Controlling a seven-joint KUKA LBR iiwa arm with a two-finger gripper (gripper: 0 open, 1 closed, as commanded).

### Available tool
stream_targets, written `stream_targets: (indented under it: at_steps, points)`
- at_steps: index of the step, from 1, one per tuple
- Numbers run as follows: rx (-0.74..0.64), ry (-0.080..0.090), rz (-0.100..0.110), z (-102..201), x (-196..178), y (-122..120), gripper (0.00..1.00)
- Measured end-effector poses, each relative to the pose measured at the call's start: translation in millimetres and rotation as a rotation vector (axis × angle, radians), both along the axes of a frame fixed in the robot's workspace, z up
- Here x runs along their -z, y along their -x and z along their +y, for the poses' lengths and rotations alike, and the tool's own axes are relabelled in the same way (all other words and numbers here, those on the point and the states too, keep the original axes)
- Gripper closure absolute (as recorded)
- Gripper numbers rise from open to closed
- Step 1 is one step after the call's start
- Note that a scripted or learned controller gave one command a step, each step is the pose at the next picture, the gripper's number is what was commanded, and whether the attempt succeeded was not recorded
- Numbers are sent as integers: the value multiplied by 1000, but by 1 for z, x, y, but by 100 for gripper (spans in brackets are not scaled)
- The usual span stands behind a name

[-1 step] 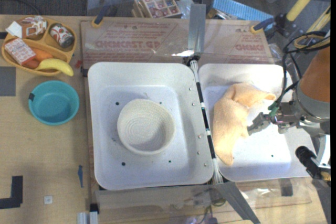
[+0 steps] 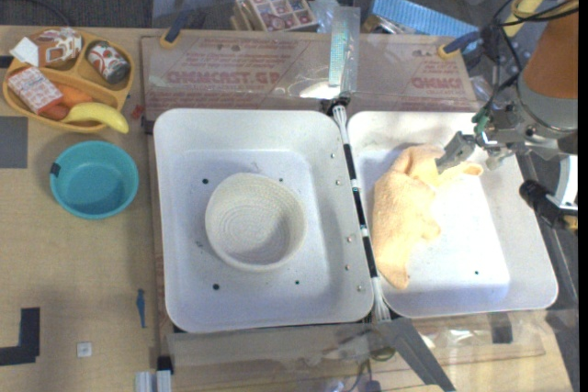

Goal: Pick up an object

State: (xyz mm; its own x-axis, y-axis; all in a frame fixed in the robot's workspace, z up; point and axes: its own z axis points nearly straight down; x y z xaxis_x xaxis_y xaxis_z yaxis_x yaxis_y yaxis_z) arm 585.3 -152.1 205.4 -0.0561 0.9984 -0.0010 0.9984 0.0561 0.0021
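**Cloth in the right bin, grasp not yet proven**

Across the right bin [image 2: 524, 289] lies a crumpled yellow cloth [image 2: 404, 216], spread from near the bin's top edge down along its left side, close to the divider between the two bins. It rests flat on the bin floor as far as can be seen, with no part clearly lifted.

At the cloth's upper right corner sits the end effector [image 2: 459, 151], carried by the grey arm [image 2: 551, 106] with its orange band, reaching in from the right. One grey finger [image 2: 450, 151] slants down onto or just over the cloth's edge. Whether the fingers have closed on fabric I cannot tell (the slant of the view and the small size of the tips hide the gap).

By my reading the task is at the approach or grasp stage: the tool is at a likely target, but nothing shows a secured hold, and the lift is wholly left to do.

Further out, the left bin [image 2: 184, 151] holds a pale woven bowl [image 2: 254, 220]. On the worktop [image 2: 55, 289] to the left stand a teal bowl [image 2: 94, 179] and a yellow tray [image 2: 18, 92] with a banana [image 2: 96, 115] among other toy food.
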Motion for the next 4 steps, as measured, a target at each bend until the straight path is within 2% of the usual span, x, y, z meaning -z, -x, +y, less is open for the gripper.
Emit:
stream_targets:
  at_steps: [1,2,3,4]
  points:
    - [-171,0,-2,38,109,-43,0]
    - [-73,1,-8,32,114,-81,0]
    - [-75,3,-13,33,102,-83,100]
    - [-75,2,-13,33,102,-83,0]
